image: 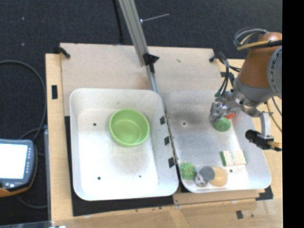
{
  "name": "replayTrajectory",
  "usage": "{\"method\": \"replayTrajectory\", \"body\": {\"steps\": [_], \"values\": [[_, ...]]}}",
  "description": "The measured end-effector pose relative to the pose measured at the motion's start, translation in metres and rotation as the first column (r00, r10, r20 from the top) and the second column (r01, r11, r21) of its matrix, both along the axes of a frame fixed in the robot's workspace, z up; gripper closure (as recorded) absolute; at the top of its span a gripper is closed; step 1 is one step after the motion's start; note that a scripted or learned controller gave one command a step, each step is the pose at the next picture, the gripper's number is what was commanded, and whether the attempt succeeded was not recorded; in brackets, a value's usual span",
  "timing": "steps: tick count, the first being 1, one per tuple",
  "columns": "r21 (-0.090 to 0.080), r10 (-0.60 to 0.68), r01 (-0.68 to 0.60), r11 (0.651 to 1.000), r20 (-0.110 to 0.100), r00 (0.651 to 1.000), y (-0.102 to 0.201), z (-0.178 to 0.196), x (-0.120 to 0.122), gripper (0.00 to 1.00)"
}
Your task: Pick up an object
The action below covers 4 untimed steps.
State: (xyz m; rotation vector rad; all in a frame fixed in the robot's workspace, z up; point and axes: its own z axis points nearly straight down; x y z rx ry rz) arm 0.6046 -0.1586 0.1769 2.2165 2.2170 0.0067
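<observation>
You see a light wooden surface (104, 65) on a dark carpeted floor (57, 13). A grey metal rail (135, 30) slants in from the top and ends at the rear edge between the two bins. At far left, off the surface, a pendant with a lit screen (14, 165) sits beside a looping black cable (35, 80).

Left bin (85, 175): white, shallow, holding one light green bowl (129, 127), upright, near the bin's middle.

Right bin (190, 108): the arm (259, 72), orange above the wrist, reaches in from the right. The hand (219, 114) points down over the rear right part of this bin. A small green ball (222, 124) sits directly under the fingertips, touching or nearly so. The view is too coarse there: you cannot tell whether the hand is spread or pinching the ball, nor whether the ball rests on the bin floor or is lifted.

Front edge of the right bin, well apart from the hand: a green textured ball (187, 170), a grey round object (205, 175), a tan round object (219, 176) touching it, and a pale checkered block (233, 157) just behind them.
</observation>
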Motion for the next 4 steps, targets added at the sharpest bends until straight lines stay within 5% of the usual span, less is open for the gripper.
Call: {"method": "replayTrajectory", "body": {"steps": [1, 4], "values": [[0.000, 0.002, -0.002, 1.000, -0.001, 1.000, -0.001, 0.050, 0.002, 1.00], [0.003, 0.007, -0.007, 1.000, -0.008, 1.000, 0.167, 0.053, -0.028, 1.00]]}}
